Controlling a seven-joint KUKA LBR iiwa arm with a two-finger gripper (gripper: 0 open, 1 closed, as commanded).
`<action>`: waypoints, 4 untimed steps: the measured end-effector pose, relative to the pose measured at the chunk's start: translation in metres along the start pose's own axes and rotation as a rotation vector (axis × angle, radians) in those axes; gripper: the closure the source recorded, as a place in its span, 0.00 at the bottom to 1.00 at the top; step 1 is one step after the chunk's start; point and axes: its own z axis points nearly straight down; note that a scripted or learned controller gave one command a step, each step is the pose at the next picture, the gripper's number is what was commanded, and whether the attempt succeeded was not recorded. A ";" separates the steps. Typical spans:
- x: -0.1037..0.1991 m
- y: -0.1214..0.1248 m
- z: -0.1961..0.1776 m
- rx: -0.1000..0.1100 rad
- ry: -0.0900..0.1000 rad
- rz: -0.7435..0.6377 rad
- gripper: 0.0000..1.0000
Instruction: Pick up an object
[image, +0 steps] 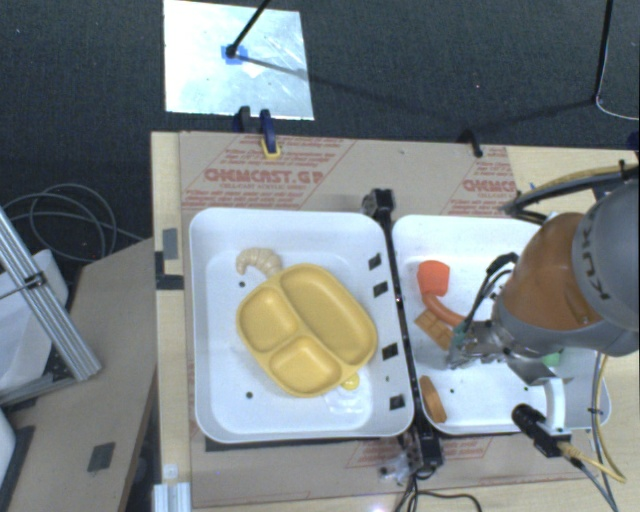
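Note:
In the right bin (470, 232) lie an orange-red carrot-shaped piece (434, 279), a tan block (432, 326) just below it, and a small brown oval piece (433, 399) near the front wall. My gripper (460, 350) hangs low over the right bin, right beside the tan block, under the grey and orange arm (560, 285). The wrist hides the fingertips. The left bin (215, 330) holds a yellow divided plate (305, 328) and a pale shrimp-like piece (258, 261) at its upper left.
A black divider with clips (395, 300) runs between the two bins. Cardboard (300, 170) lies under them. A green object (548, 357) peeks out under the arm. Cables and a metal frame (40, 300) stand to the left of the bench.

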 end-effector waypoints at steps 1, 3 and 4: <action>0.000 0.000 0.000 0.001 0.001 0.000 0.00; -0.036 0.051 0.001 0.001 0.001 -0.005 1.00; -0.029 0.020 -0.070 0.000 0.002 -0.001 1.00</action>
